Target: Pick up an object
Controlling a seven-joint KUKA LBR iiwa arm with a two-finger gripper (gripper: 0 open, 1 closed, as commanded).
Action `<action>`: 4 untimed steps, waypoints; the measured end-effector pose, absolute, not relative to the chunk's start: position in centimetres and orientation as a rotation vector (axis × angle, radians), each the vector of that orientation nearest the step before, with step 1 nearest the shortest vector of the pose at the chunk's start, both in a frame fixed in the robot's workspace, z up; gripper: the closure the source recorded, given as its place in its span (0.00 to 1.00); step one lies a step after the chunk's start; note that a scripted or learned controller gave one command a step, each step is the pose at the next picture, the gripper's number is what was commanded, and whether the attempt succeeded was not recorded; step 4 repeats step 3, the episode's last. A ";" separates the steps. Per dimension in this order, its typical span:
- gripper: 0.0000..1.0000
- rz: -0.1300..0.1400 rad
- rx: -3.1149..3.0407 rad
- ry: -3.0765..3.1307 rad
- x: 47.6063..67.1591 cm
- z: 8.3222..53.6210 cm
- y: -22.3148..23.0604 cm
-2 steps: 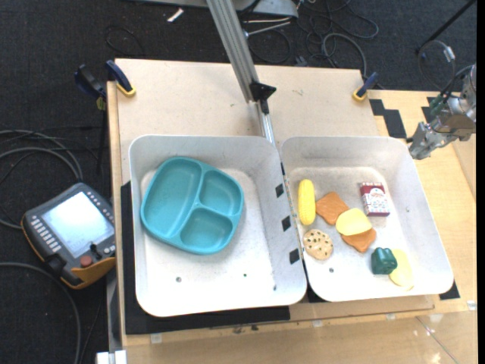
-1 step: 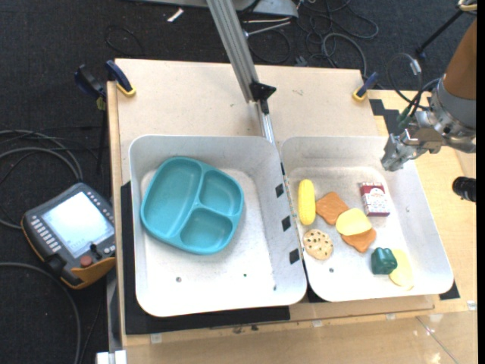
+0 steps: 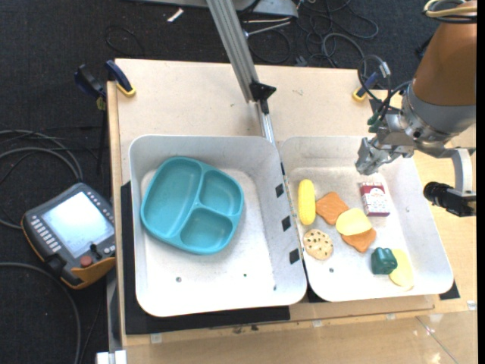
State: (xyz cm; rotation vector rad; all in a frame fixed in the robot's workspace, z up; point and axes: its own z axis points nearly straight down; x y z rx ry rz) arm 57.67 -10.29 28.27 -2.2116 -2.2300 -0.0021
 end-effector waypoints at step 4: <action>1.00 0.000 -2.209 -2.230 55.2 26.3 6.5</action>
